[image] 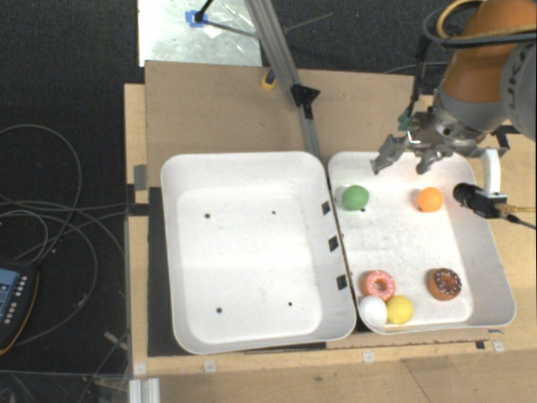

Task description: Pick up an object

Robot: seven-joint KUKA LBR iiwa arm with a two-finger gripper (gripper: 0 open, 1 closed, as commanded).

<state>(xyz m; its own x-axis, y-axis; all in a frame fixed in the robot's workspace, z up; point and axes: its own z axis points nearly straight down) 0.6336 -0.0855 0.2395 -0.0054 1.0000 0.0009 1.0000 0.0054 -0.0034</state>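
The gripper [404, 159] is being held spread wide, with nothing between its fingers, above the far rim of the right bin [482, 250]. It is hanging between the green ball [355, 197] and the orange ball [430, 200], touching neither, so either could be judged the nearer target for a pick. The arm [487, 57] is being reached in from the right, its orange band bent over the bench [210, 107].

The bench is being shown as a pale wooden board, set on a dark carpeted floor [67, 57]. The left bin [243, 250] is being kept beside the right one, the two rims touching along the middle, probably so that things can be carried from one to the other. A slanted grey pole [277, 49] is being run from the top of the view down to the bins' far junction; it is likely a camera or lamp support. Loose cables [50, 191] are being left coiled on the floor at the left, near a handheld pendant [15, 296].

All the pickable things are being gathered in the right bin. A brown doughnut [444, 284] is lying near the front right. A pink doughnut [379, 285] is lying near the front left, with a yellow ball [400, 310] and a white ball [372, 311] just beside it, tight against the front wall, which is judged to make them harder to grasp than the two far balls.
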